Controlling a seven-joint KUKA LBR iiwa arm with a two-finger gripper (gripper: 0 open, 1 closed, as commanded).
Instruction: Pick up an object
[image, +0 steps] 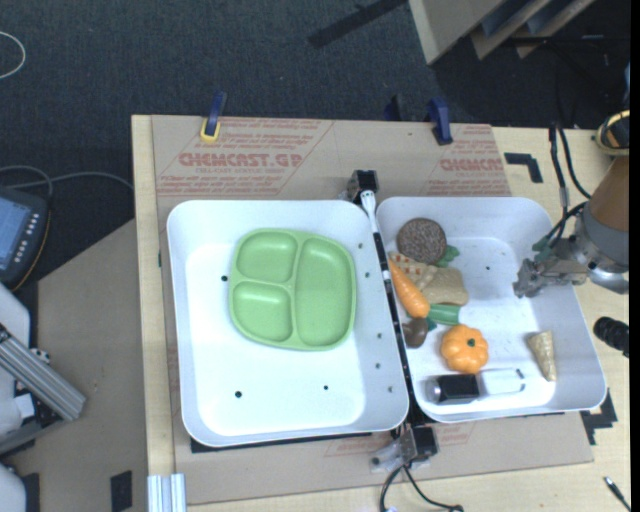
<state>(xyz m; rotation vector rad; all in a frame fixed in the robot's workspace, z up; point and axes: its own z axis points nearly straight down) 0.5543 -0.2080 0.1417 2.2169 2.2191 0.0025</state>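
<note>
Nearest, lower frame: black rectangular block (456, 388) beside a white marker-like tube (503, 381), along the right white bin's (575, 395) bottom wall.
Lower middle right: small orange plastic pumpkin (464, 348); tan cone-shaped piece (543, 354) well apart, toward the right wall.
Handling guess: pumpkin looks light, stiff, smooth and rounded, so likely slippery; pinching across its widest girth seems safest.
Middle: orange toy carrot (409, 292) touching a beige bread-like slice (445, 286).
Left bin: light-green divided plastic plate (294, 289).
Gripper (529, 281): middle right, over bare bin floor; fingers look pressed together, pinching nothing.
Farther, upper right: brown round cookie-like disc (422, 239).
</note>
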